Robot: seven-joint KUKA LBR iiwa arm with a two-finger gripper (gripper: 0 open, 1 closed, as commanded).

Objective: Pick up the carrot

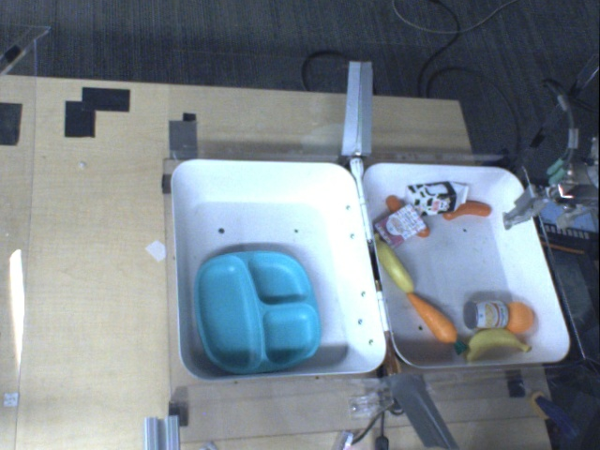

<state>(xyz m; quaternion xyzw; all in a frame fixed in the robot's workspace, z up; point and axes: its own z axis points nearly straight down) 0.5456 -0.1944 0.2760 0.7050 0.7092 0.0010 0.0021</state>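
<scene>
Gripper [562, 190] hangs at the right bin's [525, 279] far right edge, finger state unclear. Carrot [432, 316] lies near-left inside. Wooden bench [84, 251], dark carpet [187, 26] beyond.

A pale wooden bench [84, 251] carries the whole scene. Two shallow white bins sit side by side on it: the left bin [262, 181], the right bin [525, 279], their inner edges touching. A grey metal bar [358, 111] runs up from the seam between them. Black tape patches [94, 109] mark the bench's far left corner. Beyond the bench's far edge, dark carpet [234, 26] with loose cables [441, 12].
</scene>
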